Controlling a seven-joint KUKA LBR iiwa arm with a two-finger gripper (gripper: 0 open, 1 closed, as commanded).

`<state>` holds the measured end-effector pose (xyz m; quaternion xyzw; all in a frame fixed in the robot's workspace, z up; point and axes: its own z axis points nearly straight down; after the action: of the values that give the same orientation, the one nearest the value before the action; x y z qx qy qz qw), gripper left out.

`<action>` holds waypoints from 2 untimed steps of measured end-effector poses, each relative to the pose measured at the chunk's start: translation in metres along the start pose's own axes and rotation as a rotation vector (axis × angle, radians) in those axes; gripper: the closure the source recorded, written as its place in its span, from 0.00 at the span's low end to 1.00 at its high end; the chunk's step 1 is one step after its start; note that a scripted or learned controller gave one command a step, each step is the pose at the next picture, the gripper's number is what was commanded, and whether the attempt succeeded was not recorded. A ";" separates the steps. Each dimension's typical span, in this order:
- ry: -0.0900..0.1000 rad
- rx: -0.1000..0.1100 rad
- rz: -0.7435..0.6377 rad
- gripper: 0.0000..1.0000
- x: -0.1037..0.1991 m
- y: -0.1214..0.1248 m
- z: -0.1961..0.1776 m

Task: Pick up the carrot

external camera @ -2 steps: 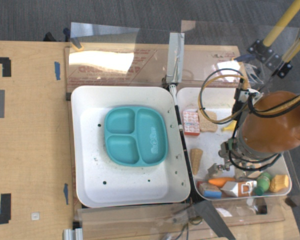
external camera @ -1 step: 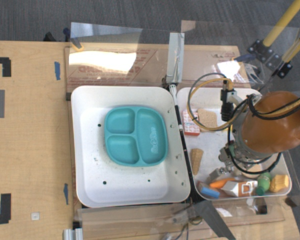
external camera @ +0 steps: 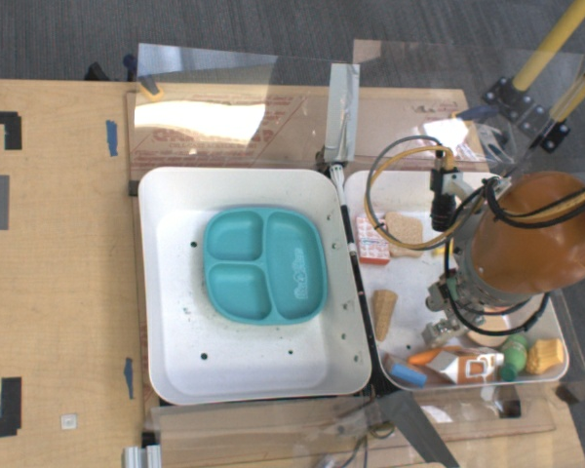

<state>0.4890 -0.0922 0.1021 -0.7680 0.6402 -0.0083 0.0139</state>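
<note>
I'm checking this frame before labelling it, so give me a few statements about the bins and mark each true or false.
1. A teal divided plate lies in the left bin. True.
2. The carrot lies on the plate. False: it lies in the right bin, near its front edge.
3. The arm hangs over the right bin. True.
4. The ice cream cone is in the left bin. False: it is in the right bin.
5. The plate has three compartments. True.
</note>
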 end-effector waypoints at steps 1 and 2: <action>-0.001 -0.002 0.000 0.00 0.000 0.001 0.001; 0.010 -0.020 0.089 0.00 -0.001 0.005 0.011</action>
<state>0.4840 -0.0915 0.0908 -0.7390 0.6737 -0.0049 0.0035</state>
